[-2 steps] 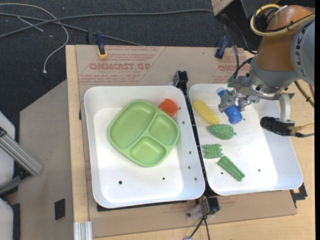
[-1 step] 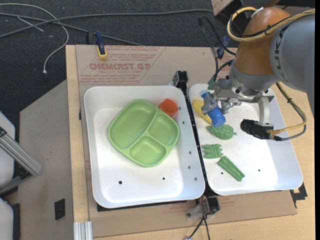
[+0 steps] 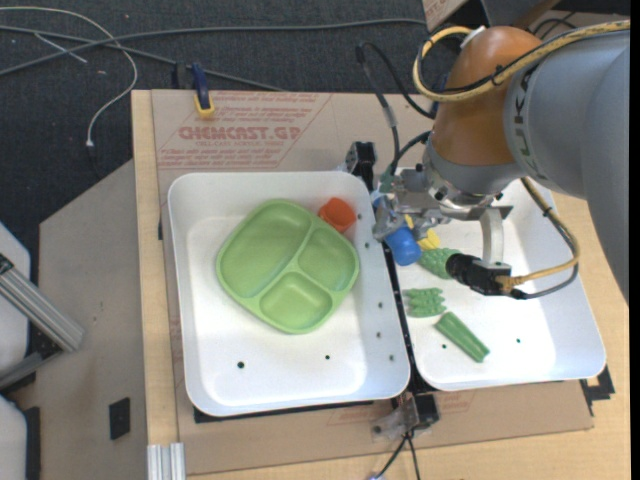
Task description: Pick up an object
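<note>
Green tray [image 3: 288, 265] smooth matt plastic; bins [image 3: 200, 298] glossy white plastic; bench [image 3: 240, 128] cardboard.

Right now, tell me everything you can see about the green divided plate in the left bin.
The green divided plate is pale lime green and looks like smooth moulded plastic. It has rounded corners and raised ridges splitting it into three compartments: one long section along its left side and two smaller ones on the right. It lies flat and right side up on the floor of the left bin, turned at a slant to the bin's walls. A small orange object sits against its upper right edge. Nothing lies in its compartments.
</note>
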Robot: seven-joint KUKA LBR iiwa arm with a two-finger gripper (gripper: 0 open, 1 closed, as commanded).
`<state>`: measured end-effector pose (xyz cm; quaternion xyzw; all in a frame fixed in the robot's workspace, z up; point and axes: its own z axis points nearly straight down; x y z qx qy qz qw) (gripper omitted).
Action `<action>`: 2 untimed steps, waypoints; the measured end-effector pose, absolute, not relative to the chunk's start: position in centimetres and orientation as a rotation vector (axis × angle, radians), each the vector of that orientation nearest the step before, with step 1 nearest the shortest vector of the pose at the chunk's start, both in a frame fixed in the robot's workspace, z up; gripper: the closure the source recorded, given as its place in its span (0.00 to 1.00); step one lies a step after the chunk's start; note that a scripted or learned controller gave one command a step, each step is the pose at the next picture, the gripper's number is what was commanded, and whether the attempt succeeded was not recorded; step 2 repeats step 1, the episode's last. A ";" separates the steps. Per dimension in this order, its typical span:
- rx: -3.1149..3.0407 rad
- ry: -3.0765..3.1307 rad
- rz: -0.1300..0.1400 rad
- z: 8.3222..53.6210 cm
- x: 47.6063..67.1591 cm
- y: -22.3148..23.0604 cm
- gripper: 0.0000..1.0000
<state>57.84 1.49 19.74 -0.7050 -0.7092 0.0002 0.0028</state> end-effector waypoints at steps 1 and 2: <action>-2.214 -2.227 -0.004 20.9 57.9 6.3 1.00; -2.214 -2.227 -0.004 20.9 57.9 6.3 1.00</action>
